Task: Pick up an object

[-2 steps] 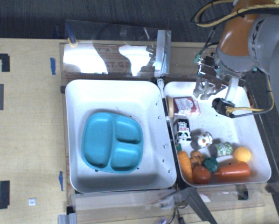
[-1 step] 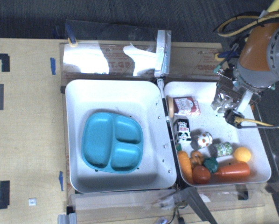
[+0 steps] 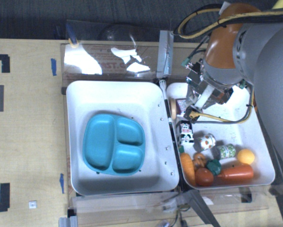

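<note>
I have the gripper [image 3: 192,111] low over the left wall of the right bin [image 3: 262,148], above a black-and-white cow toy [image 3: 185,132]. The toys sit crowded along the bin's near side: the cow, a carrot [image 3: 187,167], a tomato [image 3: 204,176]. The cow looks light, hard and slick, so I'd pinch across its narrow body. The left bin [image 3: 80,98] holds a blue divided plate [image 3: 114,143].

Blue plate [image 3: 114,143], white bins [image 3: 113,92], orange ball [image 3: 246,156].
</note>
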Available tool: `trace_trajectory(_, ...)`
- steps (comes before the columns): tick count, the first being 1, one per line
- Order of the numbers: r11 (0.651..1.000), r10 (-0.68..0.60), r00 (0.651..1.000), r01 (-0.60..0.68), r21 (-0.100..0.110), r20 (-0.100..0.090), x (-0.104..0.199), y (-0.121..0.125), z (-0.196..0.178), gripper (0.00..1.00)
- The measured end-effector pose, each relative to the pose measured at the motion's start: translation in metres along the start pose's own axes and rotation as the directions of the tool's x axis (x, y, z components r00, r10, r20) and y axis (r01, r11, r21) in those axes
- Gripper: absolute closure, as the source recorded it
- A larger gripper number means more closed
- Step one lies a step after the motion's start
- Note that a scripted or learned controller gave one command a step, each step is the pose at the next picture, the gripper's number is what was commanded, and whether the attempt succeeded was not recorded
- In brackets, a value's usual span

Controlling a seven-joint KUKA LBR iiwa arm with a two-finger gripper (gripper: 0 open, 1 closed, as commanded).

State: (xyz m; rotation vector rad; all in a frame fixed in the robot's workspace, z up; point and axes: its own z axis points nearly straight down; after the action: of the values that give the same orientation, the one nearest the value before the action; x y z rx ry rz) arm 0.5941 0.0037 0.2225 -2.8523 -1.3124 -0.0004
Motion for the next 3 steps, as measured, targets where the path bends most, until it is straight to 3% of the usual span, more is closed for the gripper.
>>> trace_trajectory(2, 1.000, -0.003, 1.000, 0.003, 0.000, 0.005, 0.000, 0.002, -0.017, 1.00)
trace_trajectory(3, 0.994, 0.108, 0.994, -0.108, -0.001, 0.003, -0.015, 0.038, 0.010, 1.00)
